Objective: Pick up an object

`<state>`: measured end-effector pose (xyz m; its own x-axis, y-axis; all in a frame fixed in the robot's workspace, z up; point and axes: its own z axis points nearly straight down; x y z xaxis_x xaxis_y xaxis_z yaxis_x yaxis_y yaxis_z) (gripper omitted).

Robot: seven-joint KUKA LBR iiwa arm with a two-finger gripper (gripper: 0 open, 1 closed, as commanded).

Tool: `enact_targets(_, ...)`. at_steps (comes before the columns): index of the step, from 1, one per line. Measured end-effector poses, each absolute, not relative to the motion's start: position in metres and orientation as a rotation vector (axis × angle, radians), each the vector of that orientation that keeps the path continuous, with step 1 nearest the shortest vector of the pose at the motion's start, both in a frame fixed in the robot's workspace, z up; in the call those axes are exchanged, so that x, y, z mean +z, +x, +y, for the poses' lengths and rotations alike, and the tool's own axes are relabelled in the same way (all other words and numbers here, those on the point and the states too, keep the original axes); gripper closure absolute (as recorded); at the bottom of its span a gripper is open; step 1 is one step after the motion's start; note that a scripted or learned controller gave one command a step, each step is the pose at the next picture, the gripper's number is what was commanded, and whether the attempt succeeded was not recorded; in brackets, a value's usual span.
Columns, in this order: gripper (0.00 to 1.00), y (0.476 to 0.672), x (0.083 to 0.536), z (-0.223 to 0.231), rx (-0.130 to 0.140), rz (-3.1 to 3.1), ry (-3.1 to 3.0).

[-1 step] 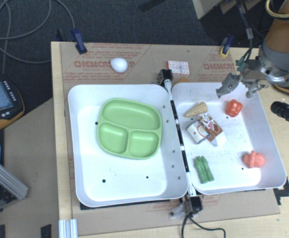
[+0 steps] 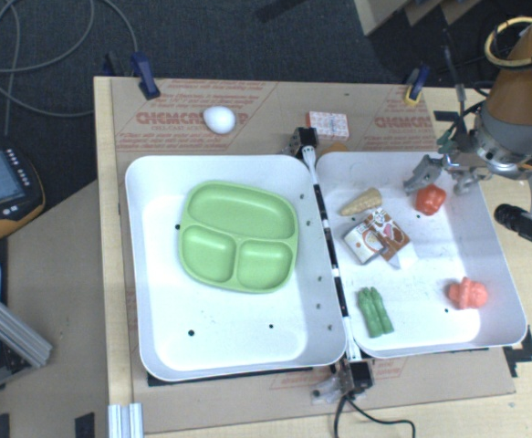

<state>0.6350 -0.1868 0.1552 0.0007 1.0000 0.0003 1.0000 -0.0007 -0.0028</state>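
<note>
From my remote view: the hand (image 2: 441,173) sits over the back of the right bin (image 2: 498,272), fingers spread wide apart, gripping nothing. A red object (image 2: 430,200) lies just below it on the bin floor. Also in that bin: tan wedge (image 2: 361,203), brown-and-white packet (image 2: 375,237) (print unreadable), green pieces (image 2: 374,311), pink lump (image 2: 467,293). Left bin (image 2: 156,318) carries a green divided tray (image 2: 239,236). The cardboard sheet (image 2: 266,108) on the bench bears repeated red lettering, roughly "CHEMCO…", blurred. A white egg-shaped object (image 2: 218,119) rests on it.
</note>
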Motion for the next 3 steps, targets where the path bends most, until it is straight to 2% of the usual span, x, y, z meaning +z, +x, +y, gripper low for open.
enact_targets(1,0.0,0.658,0.084,-0.211,-0.002,-2.22,-2.215)
enact_targets(2,1.0,0.659,0.096,-0.213,-0.002,-2.225,-2.221)
enact_targets(3,1.0,0.667,0.086,-0.149,-0.001,-2.222,-2.218)
